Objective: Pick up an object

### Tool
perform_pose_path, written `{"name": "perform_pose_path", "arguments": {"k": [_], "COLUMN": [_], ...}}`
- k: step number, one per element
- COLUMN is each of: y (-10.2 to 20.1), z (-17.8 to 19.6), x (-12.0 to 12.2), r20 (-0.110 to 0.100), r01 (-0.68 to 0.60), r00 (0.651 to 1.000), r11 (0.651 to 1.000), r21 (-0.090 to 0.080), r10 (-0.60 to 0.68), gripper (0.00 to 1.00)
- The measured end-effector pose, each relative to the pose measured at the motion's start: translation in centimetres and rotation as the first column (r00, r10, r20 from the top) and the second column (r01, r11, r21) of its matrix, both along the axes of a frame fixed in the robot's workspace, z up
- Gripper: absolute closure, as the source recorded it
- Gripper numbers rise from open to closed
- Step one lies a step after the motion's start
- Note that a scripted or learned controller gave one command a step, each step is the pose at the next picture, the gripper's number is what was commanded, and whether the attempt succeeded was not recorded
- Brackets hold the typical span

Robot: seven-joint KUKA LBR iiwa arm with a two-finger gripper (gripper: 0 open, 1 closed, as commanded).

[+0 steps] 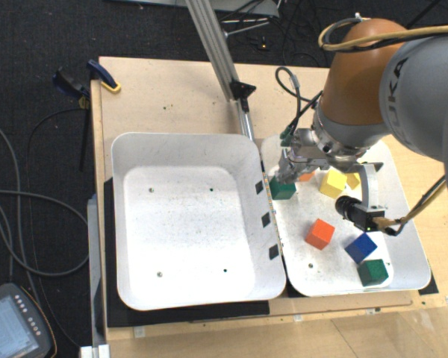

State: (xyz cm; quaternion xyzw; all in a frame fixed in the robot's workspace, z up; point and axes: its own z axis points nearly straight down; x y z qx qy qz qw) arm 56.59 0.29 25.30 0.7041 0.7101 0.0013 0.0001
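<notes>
The grey arm with its orange band reaches in from three o'clock and hangs over the right bin (pixel 411 271). Its gripper (pixel 285 176) sits at the bin's ten o'clock corner, directly above a green block (pixel 283 190) that lies against the wall shared with the left bin (pixel 134 155). Whether the fingers are spread or pressed together cannot be told, nor whether they touch the block.

Other blocks lie loose in the right bin. A yellow block (pixel 334 184) sits near the middle, partly under the wrist. An orange cube (pixel 320 234) lies at six o'clock from it, well apart from the gripper. A blue block (pixel 361 247) and a dark green cube (pixel 373 272) sit just beside each other toward the bin's five o'clock corner.
</notes>
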Motion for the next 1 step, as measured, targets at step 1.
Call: {"name": "perform_pose_path", "arguments": {"k": [1], "y": [4.78], "z": [0.42], "x": [1.77], "r20": [0.000], "r01": [0.001], "r00": [1.000], "r11": [1.000], "r21": [0.000], "r10": [-0.001], "gripper": [1.00]}}
